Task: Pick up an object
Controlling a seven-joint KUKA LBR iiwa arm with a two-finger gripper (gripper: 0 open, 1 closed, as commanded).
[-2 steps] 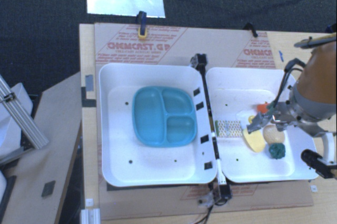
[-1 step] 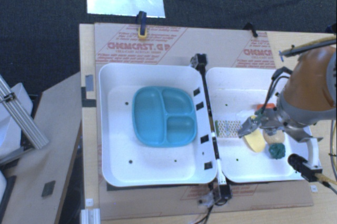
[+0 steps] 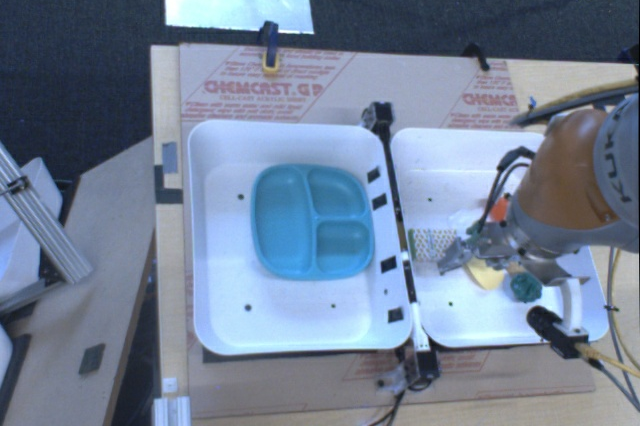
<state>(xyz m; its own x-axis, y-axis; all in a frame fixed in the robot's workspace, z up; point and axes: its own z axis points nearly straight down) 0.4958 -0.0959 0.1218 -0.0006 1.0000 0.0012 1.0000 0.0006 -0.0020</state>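
KUKA arm [image 3: 575,179], nearest the lens, lowers its gripper [image 3: 458,256] into the right bin [image 3: 440,154] beside a patterned cloth [image 3: 432,241], yellow piece [image 3: 487,276] and green object [image 3: 524,288]; approach stage, finger state indiscernible; next move requires closing on one item

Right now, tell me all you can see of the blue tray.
The blue tray is a light blue, smooth, plastic-looking plate with rounded corners, split by raised ridges into three compartments: one large on the view's left, two smaller on the right. It lies flat, slightly rotated, near the middle of the left bin, resting on the bin's white floor. Nothing lies in it as far as the view shows, and nothing else touches it. The gripper is over the right bin, apart from the tray.
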